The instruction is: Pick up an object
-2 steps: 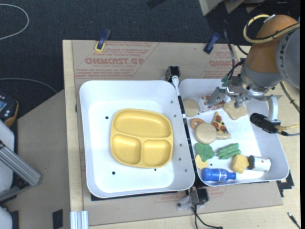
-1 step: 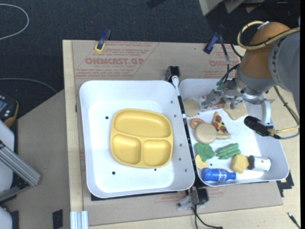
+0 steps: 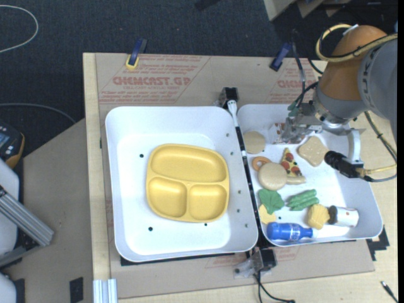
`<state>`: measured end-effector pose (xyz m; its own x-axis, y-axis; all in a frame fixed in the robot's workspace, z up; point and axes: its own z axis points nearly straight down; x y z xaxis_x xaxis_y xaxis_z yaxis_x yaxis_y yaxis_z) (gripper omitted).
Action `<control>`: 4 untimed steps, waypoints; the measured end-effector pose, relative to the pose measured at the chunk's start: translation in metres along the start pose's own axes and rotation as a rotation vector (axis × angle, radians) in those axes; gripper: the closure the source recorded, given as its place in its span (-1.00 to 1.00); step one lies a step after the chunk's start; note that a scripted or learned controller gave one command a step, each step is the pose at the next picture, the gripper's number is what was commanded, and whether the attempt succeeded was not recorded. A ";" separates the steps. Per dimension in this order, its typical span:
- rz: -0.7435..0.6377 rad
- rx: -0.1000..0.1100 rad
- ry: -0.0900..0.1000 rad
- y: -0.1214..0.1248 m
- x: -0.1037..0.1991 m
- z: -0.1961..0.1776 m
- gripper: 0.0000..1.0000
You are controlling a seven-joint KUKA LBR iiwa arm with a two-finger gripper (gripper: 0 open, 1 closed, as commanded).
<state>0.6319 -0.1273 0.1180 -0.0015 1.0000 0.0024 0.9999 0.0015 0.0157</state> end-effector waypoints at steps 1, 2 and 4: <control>0.001 0.007 -0.005 0.006 -0.005 -0.063 1.00; 0.000 0.007 -0.005 0.008 -0.005 -0.111 1.00; -0.004 0.021 0.001 -0.048 0.088 -0.107 1.00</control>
